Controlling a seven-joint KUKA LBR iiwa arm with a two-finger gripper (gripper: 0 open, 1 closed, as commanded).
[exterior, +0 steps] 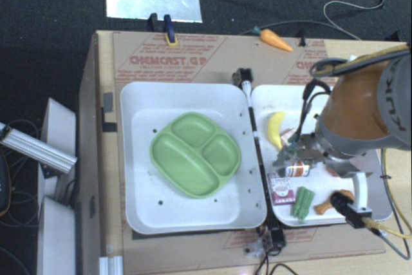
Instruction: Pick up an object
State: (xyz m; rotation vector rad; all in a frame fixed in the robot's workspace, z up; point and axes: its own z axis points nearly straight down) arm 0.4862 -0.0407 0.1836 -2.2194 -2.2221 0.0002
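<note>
My gripper (290,155) hangs low over the right bin (273,94), at its left-middle part. Just below it lies a small red and white can (298,170) on its side, touching or nearly touching the gripper; whether it is held cannot be made out. A yellow banana (275,129) lies just above and to the left of the gripper. Nearer the bin's front edge are a purple and white packet (282,189), a green block (302,201) and an orange piece (333,201). The arm (360,106) covers the bin's right half.
The left bin (138,138) holds a green divided plate (195,153). A black bar (255,138) runs along the seam between the bins. An orange carrot (276,40) and a blue clamp (170,29) lie on the cardboard behind the bins.
</note>
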